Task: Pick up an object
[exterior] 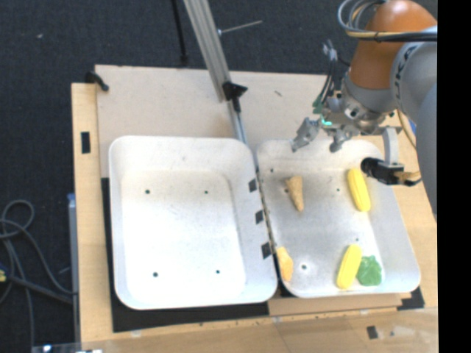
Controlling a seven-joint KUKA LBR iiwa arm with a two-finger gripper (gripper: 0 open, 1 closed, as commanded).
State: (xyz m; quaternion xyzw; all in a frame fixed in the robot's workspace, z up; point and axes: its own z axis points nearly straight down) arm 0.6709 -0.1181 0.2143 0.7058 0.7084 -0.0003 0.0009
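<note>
Over the right bin's far edge the gripper hangs with its jaws spread and nothing between them. Nearest to it is the cone, lying on the bin floor just toward the camera and a little left of the fingers, its long axis running roughly away from the camera, point nearer us. It is tan, tapered and small, well apart from the yellow corn to its right.

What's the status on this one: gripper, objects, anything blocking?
Gripper open, above the right bin's far edge, holding nothing. Tan cone nearest, lying unpicked in that bin. Nothing between them.
</note>
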